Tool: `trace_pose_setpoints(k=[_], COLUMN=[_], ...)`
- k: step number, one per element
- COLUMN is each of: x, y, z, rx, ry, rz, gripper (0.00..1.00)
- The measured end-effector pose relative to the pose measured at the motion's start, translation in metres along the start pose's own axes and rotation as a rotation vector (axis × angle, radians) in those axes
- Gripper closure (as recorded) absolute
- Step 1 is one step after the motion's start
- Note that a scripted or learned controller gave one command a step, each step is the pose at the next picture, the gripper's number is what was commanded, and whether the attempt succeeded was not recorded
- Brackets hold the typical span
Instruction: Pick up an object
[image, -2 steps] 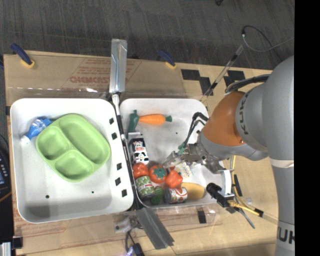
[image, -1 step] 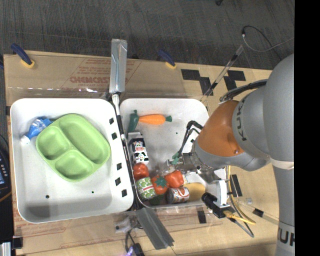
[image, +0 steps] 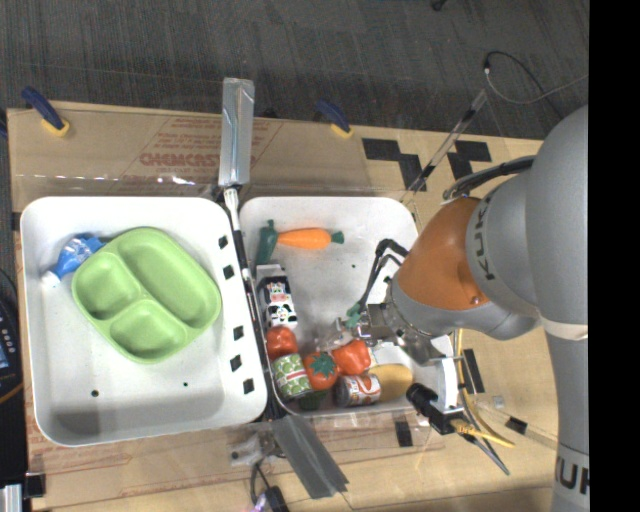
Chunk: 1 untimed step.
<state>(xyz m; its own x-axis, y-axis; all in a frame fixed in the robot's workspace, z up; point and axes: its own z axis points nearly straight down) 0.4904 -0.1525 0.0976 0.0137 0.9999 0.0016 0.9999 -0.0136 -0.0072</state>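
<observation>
The grey KUKA arm (image: 540, 250) reaches in from the right edge of the bench, its orange band (image: 445, 260) bent low over the right white bin (image: 345, 215). The wrist angles down and leftward, so the two-finger gripper (image: 362, 325) sits over the bin's near half, just above the cluster of toys there. Wrist hardware hides its tip, and I cannot tell how it is set or whether it has anything in it.

Directly below the gripper lies a small red-orange plastic pepper (image: 352, 356), touching a red toy tomato with a green top (image: 321, 370). Just beside them, toward the bin's near edge, are a yellow rounded toy (image: 392, 378) and a small labelled can (image: 357, 391) lying on its side. A green-and-red patterned can (image: 291, 376) and another red toy (image: 281, 342) sit against the bin's left wall, with a black-and-white milk carton (image: 277, 300) farther up that wall. An orange plastic carrot with a green stem (image: 305, 238) lies near the bin's far edge, next to a dark green bottle-shaped toy (image: 267, 243).

The left white bin (image: 60, 400) holds a light green divided plate (image: 146, 292), which partly covers a blue crumpled item (image: 75, 252) at the far left corner.
</observation>
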Motion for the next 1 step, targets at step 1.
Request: trace_pose_setpoints(k=[1], x=[0.0385], y=[0.0592], z=[-0.1070], rx=[-0.001], ry=[0.000], rz=[-0.025], gripper=[1.00])
